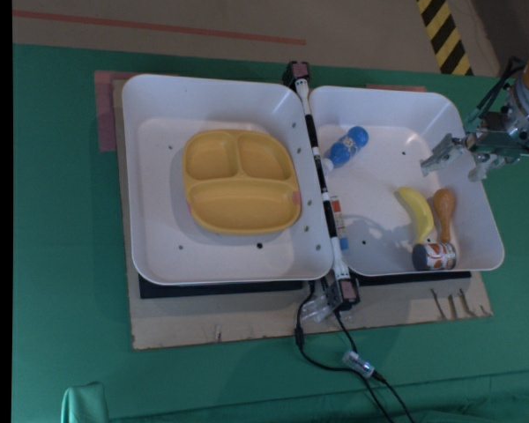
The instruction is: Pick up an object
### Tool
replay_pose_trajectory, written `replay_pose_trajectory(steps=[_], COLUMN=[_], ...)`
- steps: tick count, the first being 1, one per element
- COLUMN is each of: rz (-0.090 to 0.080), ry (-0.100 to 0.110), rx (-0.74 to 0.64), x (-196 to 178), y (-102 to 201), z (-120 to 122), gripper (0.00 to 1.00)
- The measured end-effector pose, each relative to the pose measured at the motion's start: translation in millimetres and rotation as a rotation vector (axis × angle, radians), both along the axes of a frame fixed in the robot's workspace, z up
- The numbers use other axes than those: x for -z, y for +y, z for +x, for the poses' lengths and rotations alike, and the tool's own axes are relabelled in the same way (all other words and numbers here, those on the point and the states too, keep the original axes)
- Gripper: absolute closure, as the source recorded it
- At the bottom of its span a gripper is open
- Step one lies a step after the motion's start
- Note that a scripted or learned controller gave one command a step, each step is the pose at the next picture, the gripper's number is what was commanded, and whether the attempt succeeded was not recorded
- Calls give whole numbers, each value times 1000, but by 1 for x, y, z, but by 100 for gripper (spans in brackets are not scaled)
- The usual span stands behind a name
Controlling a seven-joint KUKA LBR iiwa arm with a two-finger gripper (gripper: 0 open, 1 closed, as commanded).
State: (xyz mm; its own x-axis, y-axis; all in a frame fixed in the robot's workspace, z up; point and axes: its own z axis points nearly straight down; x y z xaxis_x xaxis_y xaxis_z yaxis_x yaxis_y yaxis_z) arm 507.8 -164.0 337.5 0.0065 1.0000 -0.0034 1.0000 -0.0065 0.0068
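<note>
The right bin [379, 104] holds a blue and white bottle [346, 146] near its left wall. At its front right lie a yellow banana [416, 212], a brown wooden pestle-shaped piece [444, 214] and a small orange and white can [435, 256] on its side. My gripper [459, 162] hangs over the right bin's right side, above and behind the banana. It is open with nothing between its fingers. A yellow divided plate [241, 181] rests in the left bin [150, 104].
A black and white divider strip [322, 174] runs between the two bins. Cables [353, 359] trail from its front end over the green bench. Cardboard [203, 324] lies under the bins.
</note>
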Motion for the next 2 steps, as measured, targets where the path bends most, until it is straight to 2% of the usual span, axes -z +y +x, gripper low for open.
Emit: replay_pose_trajectory(steps=[1, 2], rz=[-1, -6], ry=[2, -10], rx=[1, 8], x=[137, 124], y=[-20, -22], z=[-37, -35], gripper=[0, 100])
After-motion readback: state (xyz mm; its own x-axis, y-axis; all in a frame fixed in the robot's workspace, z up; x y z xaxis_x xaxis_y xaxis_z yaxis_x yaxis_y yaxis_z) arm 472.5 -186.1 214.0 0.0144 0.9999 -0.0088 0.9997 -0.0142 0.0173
